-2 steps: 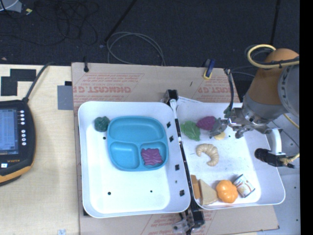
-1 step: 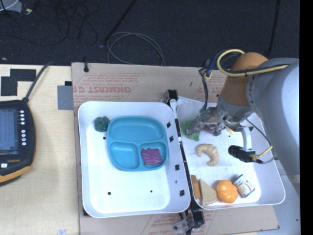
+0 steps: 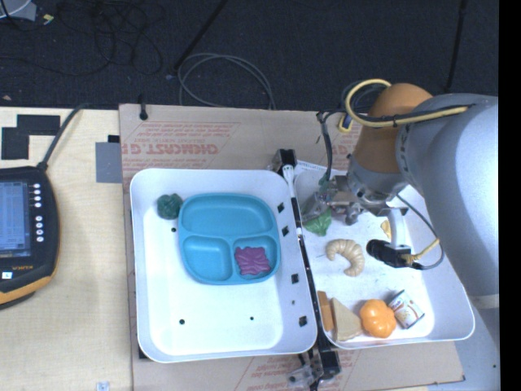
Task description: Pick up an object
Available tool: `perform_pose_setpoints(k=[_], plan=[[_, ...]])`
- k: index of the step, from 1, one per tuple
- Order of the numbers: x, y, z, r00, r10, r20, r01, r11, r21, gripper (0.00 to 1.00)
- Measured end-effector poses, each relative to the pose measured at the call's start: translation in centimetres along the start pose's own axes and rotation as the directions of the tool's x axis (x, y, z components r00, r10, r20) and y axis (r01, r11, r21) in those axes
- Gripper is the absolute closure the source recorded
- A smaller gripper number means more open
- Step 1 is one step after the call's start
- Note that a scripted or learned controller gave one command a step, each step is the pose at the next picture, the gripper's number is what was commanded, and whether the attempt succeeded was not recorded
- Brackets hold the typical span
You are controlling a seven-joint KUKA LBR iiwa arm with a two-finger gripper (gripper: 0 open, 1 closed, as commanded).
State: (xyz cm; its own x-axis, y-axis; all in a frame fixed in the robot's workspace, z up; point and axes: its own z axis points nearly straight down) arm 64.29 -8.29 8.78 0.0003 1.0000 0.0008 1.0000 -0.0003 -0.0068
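Gripper [image 3: 335,204] first: it sits low at the top of the right bin [image 3: 456,316], right over a green leafy object [image 3: 317,223], well placed for a grab there, though how its tips stand I cannot tell.

Sweeping from the left: a teach pendant [image 3: 20,230] lies on the bench. Then the left bin [image 3: 151,324], holding a dark green lump [image 3: 169,206] and a blue divided tray [image 3: 224,235] with a purple piece [image 3: 253,260] in its lower right compartment.

Printing on the cardboard [image 3: 203,141] above reads upside down and too blurred to make out.

Right bin: croissant [image 3: 347,255], wedge [image 3: 340,319], orange [image 3: 377,318], all loose.
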Motion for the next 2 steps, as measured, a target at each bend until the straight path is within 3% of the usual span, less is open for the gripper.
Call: perform_pose_setpoints(k=[1,2], plan=[[0.0,0.0,0.1,1.000,-0.002,0.001,0.002,1.000,0.000,0.00],[-0.7,0.2,-9.1,1.000,0.000,0.002,0.000,1.000,-0.013,0.00]])
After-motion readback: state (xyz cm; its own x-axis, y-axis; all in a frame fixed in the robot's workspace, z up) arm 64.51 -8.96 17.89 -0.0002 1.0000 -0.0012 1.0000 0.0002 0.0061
